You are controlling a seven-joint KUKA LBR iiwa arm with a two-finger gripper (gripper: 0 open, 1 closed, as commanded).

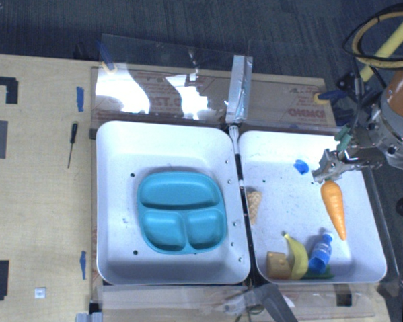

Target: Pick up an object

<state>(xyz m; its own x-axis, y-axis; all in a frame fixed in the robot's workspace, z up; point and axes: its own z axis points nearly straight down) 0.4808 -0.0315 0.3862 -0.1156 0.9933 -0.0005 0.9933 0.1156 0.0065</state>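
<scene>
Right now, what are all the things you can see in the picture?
White plastic bins: two, side by side on the bench.
Blue divided plastic tray: one, in the left bin.
Orange toy carrot: one, right bin, just below the pincer.
Yellow toy banana: one, right bin, near front.
Blue bottle: one, beside the banana.
Small blue piece: one, right bin, back.
Pincer: one, grey, over the right bin.

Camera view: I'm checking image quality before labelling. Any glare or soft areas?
Camera view: strong white glare on the clear panel behind the left bin; the gripper above the carrot looks slightly soft; the blue tray and banana are evenly lit.
</scene>
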